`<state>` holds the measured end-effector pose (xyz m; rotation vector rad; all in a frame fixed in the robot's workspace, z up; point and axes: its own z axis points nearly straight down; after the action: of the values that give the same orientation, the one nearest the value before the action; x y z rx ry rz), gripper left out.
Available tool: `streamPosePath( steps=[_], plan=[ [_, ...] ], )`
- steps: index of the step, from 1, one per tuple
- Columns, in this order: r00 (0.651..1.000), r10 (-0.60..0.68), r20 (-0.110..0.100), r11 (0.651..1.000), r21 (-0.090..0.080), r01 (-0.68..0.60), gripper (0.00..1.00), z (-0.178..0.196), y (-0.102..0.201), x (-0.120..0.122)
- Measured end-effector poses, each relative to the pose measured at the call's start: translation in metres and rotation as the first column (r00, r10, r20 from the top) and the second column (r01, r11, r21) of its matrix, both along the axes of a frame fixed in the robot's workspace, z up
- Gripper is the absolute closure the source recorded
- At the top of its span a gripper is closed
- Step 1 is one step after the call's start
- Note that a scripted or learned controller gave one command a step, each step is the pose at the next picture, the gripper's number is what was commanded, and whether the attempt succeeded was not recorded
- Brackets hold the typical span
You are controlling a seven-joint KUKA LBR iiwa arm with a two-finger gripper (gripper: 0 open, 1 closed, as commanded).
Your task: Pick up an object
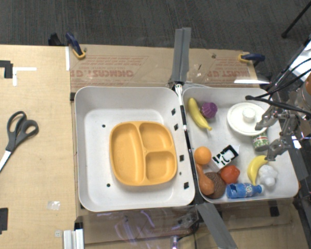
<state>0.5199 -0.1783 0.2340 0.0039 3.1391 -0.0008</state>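
Note:
The right bin (287,191) holds several small objects: a yellow banana (198,113), a purple piece (210,109), a white round bowl (245,118), an orange (202,155), a black-and-white item (225,155), a red tomato (229,173), a brown piece (213,184), a blue bottle (243,190), a second banana (256,167) and a white lump (269,176). My gripper (268,135) hovers over the bin's right side, open. A small green-labelled can (259,142) sits just left of the fingers, and nothing is clamped between them.
The left bin (88,139) holds a yellow divided plate (143,153). Scissors (14,135) lie on the wooden bench at the far left. Blue clamps (75,44) hold cardboard behind the bins. A grey divider bar (181,56) runs between the bins.

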Motion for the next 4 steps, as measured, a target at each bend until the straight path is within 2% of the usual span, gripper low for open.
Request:
streamPosePath(
  steps=[1, 2, 3, 4],
  plan=[
    [0.982, -0.191, 0.005, 0.982, 0.000, 0.191, 0.00, -0.130, 0.005, -0.022],
    [0.981, -0.196, 0.001, 0.981, 0.000, 0.196, 0.00, -0.140, 0.071, 0.036],
    [0.965, -0.263, 0.001, 0.965, 0.001, 0.263, 0.00, -0.141, 0.002, 0.074],
    [0.956, -0.294, 0.004, 0.956, 0.001, 0.294, 0.00, -0.140, 0.060, 0.119]
  ],
)
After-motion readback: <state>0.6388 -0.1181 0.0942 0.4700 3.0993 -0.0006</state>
